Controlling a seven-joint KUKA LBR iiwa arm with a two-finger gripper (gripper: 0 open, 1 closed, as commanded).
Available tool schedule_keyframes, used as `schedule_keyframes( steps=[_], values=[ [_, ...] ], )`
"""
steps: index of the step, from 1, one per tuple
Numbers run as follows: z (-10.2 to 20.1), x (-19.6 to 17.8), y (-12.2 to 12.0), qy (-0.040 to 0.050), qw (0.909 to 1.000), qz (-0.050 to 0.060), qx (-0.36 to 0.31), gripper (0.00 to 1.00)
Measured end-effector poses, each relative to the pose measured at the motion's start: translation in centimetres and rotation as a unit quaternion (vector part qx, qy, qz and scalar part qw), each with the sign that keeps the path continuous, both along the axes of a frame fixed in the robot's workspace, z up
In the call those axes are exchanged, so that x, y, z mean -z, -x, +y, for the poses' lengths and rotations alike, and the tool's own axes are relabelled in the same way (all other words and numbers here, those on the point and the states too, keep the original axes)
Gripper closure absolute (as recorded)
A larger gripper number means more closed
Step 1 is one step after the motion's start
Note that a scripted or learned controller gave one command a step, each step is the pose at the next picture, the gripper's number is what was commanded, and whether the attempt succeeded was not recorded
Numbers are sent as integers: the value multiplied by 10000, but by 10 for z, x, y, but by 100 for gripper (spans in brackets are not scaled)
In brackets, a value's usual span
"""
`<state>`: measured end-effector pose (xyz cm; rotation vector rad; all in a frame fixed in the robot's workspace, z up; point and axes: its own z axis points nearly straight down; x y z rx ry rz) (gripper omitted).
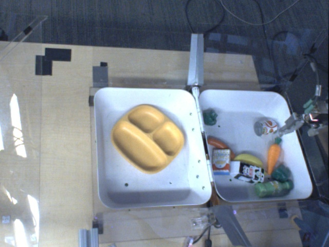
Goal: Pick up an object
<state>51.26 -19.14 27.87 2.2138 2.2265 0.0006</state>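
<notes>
Two bins [103, 138] sitting here; my gripper [288, 125] is hanging at the right bin's [241, 99] far edge, can't tell its state. It's hovering beside a can [264, 127], with a carrot [273, 157] lying just below.

Pale wooden bench [61, 153], grey metal post [196, 60] between the bins, black cables [241, 9] on dark floor, black L-shaped marker [51, 59].

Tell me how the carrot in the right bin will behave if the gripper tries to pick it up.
The carrot looks like a smooth plastic toy, so probably stiff and light. Its tapered, rounded body may slip from a pinch near the tip or roll when nudged. It lies apart from the can but close to the banana, so a sideways push could shove it against that.
</notes>
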Motion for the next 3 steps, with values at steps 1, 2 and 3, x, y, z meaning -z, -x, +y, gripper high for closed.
schedule_keyframes(
  steps=[1, 2, 3],
  values=[
    [8, 103, 1, -5, 10000, 5, 49, 0],
    [42, 99, 23, 0, 9829, -7, -1840, 0],
    [16, 161, 15, 48, 9813, -140, -1921, 0]
  ],
)
